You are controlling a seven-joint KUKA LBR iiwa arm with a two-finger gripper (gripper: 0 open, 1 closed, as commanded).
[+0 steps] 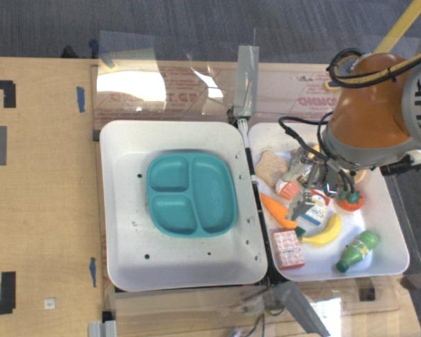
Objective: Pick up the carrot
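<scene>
Lying in the right bin [396, 258]: the carrot [276, 211], orange, slanting from upper left to lower right near the bin's left wall, resting on the white floor and not lifted. Hanging low over the middle of that bin: the end effector [307, 203], reaching in beneath the orange band of the arm [368, 107], tip sitting just beside or against the carrot's lower right end. Not possible to tell how far apart the end effector is standing, nor whether anything is being gripped; cables and hardware crowding that spot. Crowding around: a yellow banana [324, 233] just right of the carrot's end, a pink patterned box [288, 249] below it, a tomato [349, 200], a green bottle [356, 250], a tan bread slice [270, 166] above. Sitting in the left bin [119, 188]: a teal divided plate [192, 192]. Judging progress: approach apparently made, grasp unconfirmed, lifting not yet done.
</scene>
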